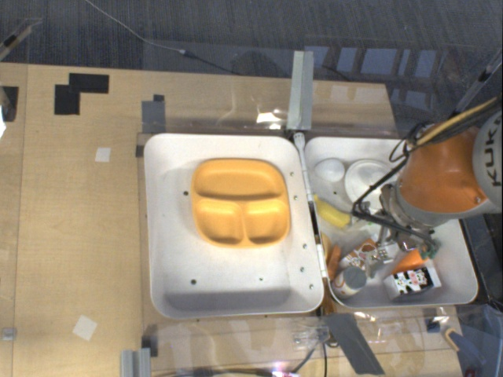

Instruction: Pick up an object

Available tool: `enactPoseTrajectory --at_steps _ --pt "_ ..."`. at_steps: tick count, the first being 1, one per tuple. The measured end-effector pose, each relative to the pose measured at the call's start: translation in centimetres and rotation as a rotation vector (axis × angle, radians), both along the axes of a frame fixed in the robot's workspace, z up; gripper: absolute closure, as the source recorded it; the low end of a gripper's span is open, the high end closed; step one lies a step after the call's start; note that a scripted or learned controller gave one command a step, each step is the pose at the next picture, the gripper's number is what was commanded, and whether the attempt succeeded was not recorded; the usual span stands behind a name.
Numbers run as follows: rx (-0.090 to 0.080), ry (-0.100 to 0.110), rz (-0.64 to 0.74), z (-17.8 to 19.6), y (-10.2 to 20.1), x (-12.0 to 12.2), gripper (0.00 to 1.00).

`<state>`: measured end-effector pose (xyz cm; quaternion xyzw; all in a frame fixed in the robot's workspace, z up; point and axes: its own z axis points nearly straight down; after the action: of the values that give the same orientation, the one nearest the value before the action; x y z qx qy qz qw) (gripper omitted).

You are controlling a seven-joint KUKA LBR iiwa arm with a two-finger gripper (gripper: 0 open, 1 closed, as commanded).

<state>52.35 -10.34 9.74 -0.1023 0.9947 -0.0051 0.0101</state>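
Note:
My gripper (376, 254) hangs low in the right bin (468, 289), below the arm's orange band (438, 175). It sits over a cluster of small items: a grey cup (351, 278), an orange carrot-like piece (334, 259) and a small orange item (410, 258). A black-and-white box (413, 281) lies just right of the gripper. A yellow banana-like object (333, 215) lies to its upper left. Two white bowls (346, 173) rest at the bin's far end. The gripper's own parts and cables hide what is directly under it.
The left bin (169, 281) holds a yellow-orange divided plate (240, 201) near its middle. A metal post (300, 93) stands behind the rim where the two bins meet. The wooden bench (71, 234) spreads out to the left.

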Motion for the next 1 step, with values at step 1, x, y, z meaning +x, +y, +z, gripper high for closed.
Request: enactPoseTrajectory --at_steps 1 --pt "0.006 0.011 0.005 2.24 -4.49 1.75 0.0"
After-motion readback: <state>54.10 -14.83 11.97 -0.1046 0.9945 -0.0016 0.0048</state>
